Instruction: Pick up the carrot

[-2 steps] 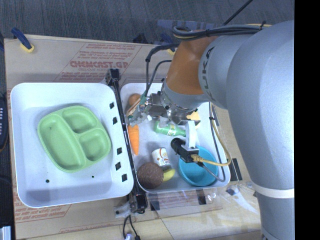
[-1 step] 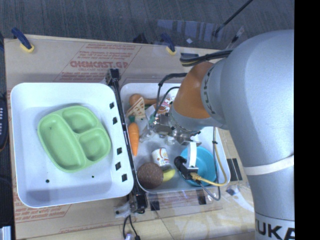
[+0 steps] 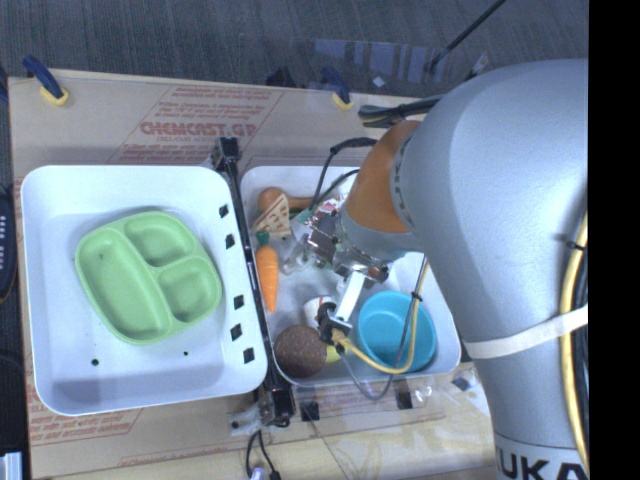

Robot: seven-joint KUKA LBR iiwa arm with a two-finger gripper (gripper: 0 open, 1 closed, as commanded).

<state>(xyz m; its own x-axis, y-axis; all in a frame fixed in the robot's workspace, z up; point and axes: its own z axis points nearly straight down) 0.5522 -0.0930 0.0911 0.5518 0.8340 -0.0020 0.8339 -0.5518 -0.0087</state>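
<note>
Right bin [image 3: 296, 179]: the carrot [image 3: 267, 277] lies lengthwise at the bin's 9 o'clock side, close along the wall. I see the gripper [image 3: 318, 231] at the carrot's 2 o'clock, apart from it; I cannot tell whether it is open or closed. A brown ball [image 3: 299, 351] sits at the carrot's 5 o'clock and a blue bowl [image 3: 396, 331] at the bin's 4 o'clock. Left bin [image 3: 60, 368]: green divided plate [image 3: 148, 274].

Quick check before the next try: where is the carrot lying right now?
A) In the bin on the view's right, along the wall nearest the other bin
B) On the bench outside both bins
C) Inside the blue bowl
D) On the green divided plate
A: the carrot lies on the floor of the right-hand bin, lengthwise against its inner wall, apart from the green plate and the blue bowl.
</note>
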